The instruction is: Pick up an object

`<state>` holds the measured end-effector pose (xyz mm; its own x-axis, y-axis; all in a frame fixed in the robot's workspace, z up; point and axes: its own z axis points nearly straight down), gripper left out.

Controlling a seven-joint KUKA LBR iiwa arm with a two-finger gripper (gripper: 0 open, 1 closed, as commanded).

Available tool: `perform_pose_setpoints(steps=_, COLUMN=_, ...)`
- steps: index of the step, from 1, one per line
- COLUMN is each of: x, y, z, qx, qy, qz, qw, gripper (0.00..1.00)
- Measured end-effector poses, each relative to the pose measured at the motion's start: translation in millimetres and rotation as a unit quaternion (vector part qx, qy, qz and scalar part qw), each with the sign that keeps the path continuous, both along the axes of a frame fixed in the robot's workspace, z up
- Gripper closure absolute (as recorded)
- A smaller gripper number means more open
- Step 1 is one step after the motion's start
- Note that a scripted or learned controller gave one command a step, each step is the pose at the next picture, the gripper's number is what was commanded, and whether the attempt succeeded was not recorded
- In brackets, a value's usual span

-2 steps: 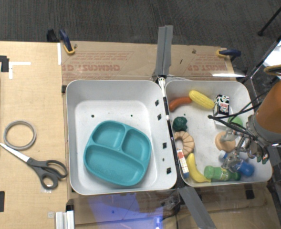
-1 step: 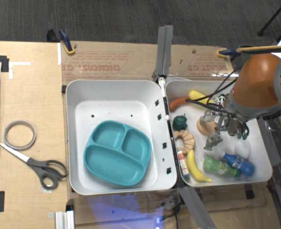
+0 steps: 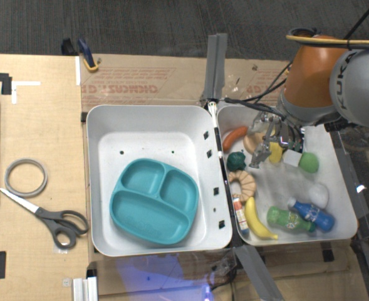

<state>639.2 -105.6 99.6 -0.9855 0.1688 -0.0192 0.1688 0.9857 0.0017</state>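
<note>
My gripper (image 3: 267, 150) hangs low over the back of the right bin (image 3: 342, 187), under the orange-banded wrist. Right beside it lie a small yellow piece (image 3: 276, 154), a white block (image 3: 292, 159) and a green ball (image 3: 308, 162). A beige round item (image 3: 252, 143) and an orange-red sausage shape (image 3: 235, 137) sit just to its left, with a dark green object (image 3: 235, 162) below them. Nearer the front are a banana (image 3: 255, 219), a green bottle (image 3: 284, 219) and a blue bottle (image 3: 313, 214). Nothing is visibly lifted.
The left bin (image 3: 103, 130) holds a teal divided plate (image 3: 154, 199). A pretzel-like pastry (image 3: 244, 182) and a marker (image 3: 237, 207) lie along the right bin's left wall. Scissors (image 3: 52, 219) and a tape roll (image 3: 25, 176) lie on the bench at the left.
</note>
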Motion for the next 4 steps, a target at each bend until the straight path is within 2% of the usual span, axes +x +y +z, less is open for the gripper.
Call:
perform_pose_setpoints(steps=1, x=2.5, y=0.1, z=12.0, qx=-0.0013, qy=-0.005, qz=0.001, qw=1.0, gripper=1.0)
perform_pose_setpoints(steps=2, x=-32.3, y=-22.5, z=167.3, qx=0.0002, qy=0.007, qz=-0.004, qw=1.0, gripper=1.0)
perform_pose_setpoints(steps=3, x=-0.9, y=-84.6, z=9.4, qx=0.0005, qy=0.007, qz=-0.031, qw=0.9995, gripper=1.0)
perform_pose_setpoints(steps=4, x=-90.6, y=-94.0, z=-7.3, qx=0.0008, qy=0.008, qz=-0.042, qw=0.9991, gripper=1.0)
